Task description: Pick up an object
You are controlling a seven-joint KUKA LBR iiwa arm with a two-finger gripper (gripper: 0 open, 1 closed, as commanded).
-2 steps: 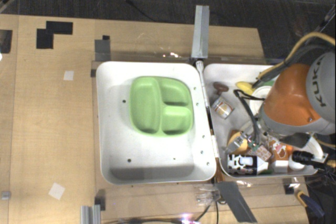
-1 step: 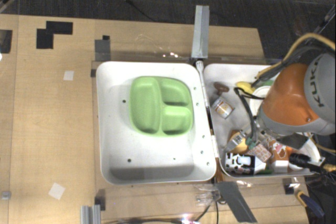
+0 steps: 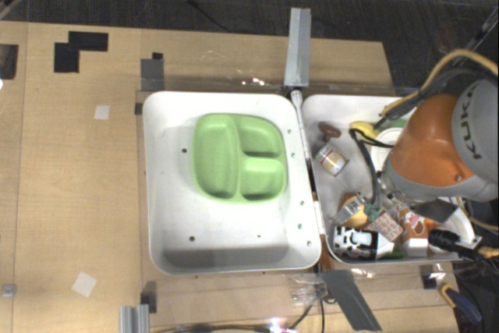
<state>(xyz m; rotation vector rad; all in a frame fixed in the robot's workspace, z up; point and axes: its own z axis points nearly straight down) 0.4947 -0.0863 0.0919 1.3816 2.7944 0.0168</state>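
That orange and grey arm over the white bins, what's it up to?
The arm is reaching in from the right over the right bin, which holds a jumble of small objects, trying to pick one up. Its wrist hangs low over that clutter, hiding what is beneath it, so whether it has grabbed anything cannot be told. The left bin holds a green divided tray, which lies untouched.

Divided tray (image 3: 238, 156) in left bin (image 3: 168, 246); small clutter (image 3: 366, 234) in right bin (image 3: 335, 101).
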